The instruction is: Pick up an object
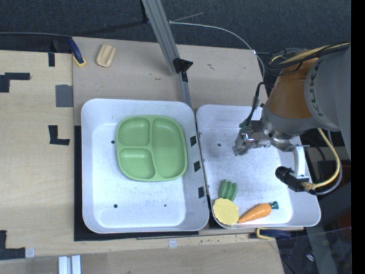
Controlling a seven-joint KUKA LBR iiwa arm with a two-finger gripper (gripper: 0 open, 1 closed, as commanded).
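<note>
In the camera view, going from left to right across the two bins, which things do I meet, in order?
Green divided plate → green toy piece → gripper → toy carrot.

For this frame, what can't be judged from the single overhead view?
- Gripper: too small and blurred in the camera view to tell finger state or anything held.
- Yellow object: its lower edge overlaps the right bin rim; identity unclear.
- Green toy: partly covered by the yellow object.
- Carrot: contact with the yellow object unclear.

bench: light wood | on it: left bin, right bin, tan block at far edge
</note>
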